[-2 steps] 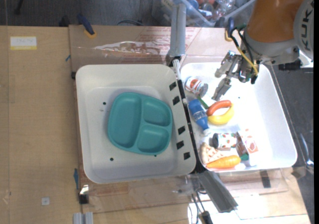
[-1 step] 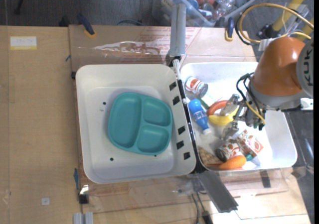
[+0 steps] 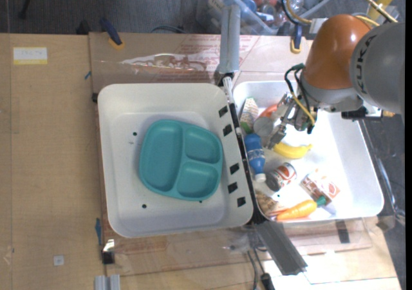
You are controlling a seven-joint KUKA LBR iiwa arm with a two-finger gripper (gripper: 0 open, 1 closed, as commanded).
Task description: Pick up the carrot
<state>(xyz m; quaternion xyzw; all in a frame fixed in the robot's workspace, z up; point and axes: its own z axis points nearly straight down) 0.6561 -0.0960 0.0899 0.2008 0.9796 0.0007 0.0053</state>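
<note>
Bench point(image 3: 45, 153): flat tan board, matte, carrying both bins side by side.
Left bin point(image 3: 116, 108): shallow white plastic, rounded corners, smooth walls.
Right bin point(image 3: 360, 173): the same white plastic, cluttered along its left wall and near edge.
Arm point(image 3: 360, 57): grey metal with a glossy orange dome, reaching over the right bin's far right corner.
Tray point(image 3: 180, 160): teal plastic, rounded, three compartments, lying flat in the middle of the left bin.
Gripper point(image 3: 283, 121): dark and metallic, low over the right bin's far left part, just above the banana; whether the jaws are spread or closed I cannot tell, and nothing is seen between them.
Banana point(image 3: 293, 149): yellow, curved, smooth, near the right bin's centre.
Carrot point(image 3: 296, 210): orange, tapered, smooth, lying flat along the right bin's near edge, well apart from the gripper.
Carton point(image 3: 320, 187): small box, red and white, just beyond the carrot's thick end.
Can point(image 3: 282, 174): small cylinder on its side, between banana and carrot.
</note>
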